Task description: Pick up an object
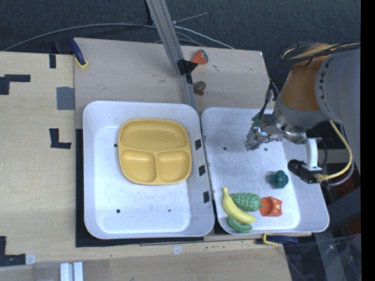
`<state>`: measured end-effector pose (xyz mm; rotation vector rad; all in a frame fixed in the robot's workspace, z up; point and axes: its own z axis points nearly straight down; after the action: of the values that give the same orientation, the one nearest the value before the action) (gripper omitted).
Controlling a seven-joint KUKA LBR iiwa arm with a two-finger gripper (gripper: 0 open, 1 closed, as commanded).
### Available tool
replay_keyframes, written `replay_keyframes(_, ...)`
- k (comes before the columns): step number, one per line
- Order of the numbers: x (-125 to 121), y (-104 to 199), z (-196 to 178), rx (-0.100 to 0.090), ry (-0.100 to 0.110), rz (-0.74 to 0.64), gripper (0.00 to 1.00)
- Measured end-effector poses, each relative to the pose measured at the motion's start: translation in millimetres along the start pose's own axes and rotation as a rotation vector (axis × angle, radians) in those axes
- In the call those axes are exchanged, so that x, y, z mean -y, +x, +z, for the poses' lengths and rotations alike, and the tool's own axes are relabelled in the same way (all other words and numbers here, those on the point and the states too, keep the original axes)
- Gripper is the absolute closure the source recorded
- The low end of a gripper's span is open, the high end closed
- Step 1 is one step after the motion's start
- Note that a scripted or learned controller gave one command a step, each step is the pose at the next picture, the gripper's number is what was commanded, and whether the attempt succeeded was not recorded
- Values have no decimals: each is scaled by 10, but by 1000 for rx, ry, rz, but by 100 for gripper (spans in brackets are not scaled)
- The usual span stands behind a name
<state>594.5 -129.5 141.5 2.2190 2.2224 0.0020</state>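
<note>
My gripper (254, 143) hangs over the upper middle of the right bin (228, 157), with nothing visible between its fingers. Below it in the same bin lie a small dark green round piece (279, 179), a yellow banana (235, 208), a knobbly green vegetable (246, 201), a red piece (270, 206) and a green bit (240, 225) under the banana. All of these sit toward the bin's near right corner, well apart from the gripper.
The left bin (99, 209) holds a yellow divided plate (154, 150). A grey metal pole (170, 37) rises from the bench behind the bins, with a small red clip (200, 56) beside it. The arm's cables (334, 168) hang at the right bin's far edge.
</note>
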Motion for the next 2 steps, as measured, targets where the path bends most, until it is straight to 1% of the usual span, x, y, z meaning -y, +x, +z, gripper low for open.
replay_keyframes(1, -109, 39, -558, 1, -4, -1, 100)
replay_keyframes(2, -122, 42, -1092, 1, -3, -1, 100)
